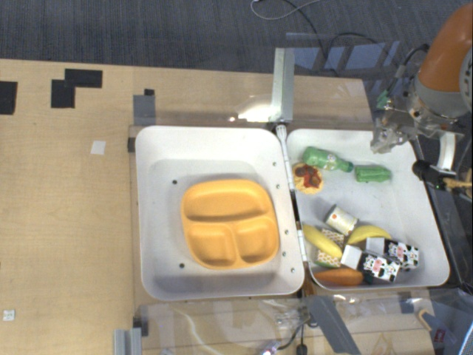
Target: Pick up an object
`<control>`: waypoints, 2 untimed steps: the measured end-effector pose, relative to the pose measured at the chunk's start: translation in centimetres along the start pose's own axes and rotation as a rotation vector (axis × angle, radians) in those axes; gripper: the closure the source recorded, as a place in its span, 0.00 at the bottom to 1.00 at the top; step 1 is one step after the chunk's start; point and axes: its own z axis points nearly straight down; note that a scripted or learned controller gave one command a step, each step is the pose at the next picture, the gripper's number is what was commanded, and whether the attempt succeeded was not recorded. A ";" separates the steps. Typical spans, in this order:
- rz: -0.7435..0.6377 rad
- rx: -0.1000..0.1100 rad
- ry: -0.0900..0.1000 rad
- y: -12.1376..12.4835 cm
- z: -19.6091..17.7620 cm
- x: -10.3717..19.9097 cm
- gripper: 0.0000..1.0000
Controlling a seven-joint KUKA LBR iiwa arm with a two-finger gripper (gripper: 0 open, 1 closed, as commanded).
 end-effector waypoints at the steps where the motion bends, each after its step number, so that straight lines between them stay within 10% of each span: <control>1: 0.000 0.000 0.000 0.0 0.0 0.0 0.00; 2: 0.004 -0.005 -0.001 1.4 11.1 -2.4 0.00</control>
